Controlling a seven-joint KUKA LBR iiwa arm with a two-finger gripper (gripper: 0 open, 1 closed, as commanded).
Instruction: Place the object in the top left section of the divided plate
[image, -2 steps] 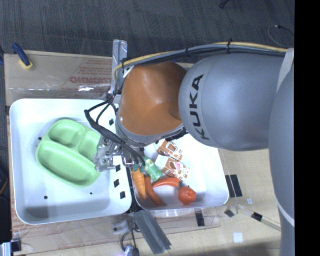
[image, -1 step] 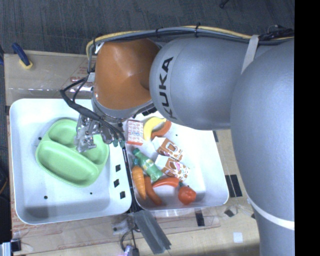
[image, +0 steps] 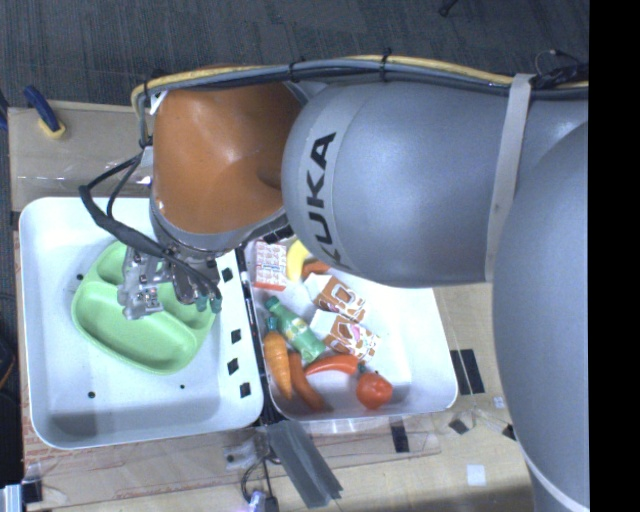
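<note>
A light green divided plate (image: 140, 325) lies in the left white bin (image: 60, 400). My gripper (image: 160, 292) hangs over the plate's upper middle, its metal fingers pointing down toward the plate. The orange wrist band and the grey arm cover the plate's top edge and the space above it. What lies between the fingers is too small and dark to make out.
The right bin (image: 425, 385) holds several toy foods: a carrot (image: 280, 368), a green bottle (image: 297, 333), a red tomato (image: 374, 390), a red pepper-like piece (image: 332, 366), patterned cartons (image: 342, 318) and a red-and-white packet (image: 268, 265). The arm's large body covers the bins' far side.
</note>
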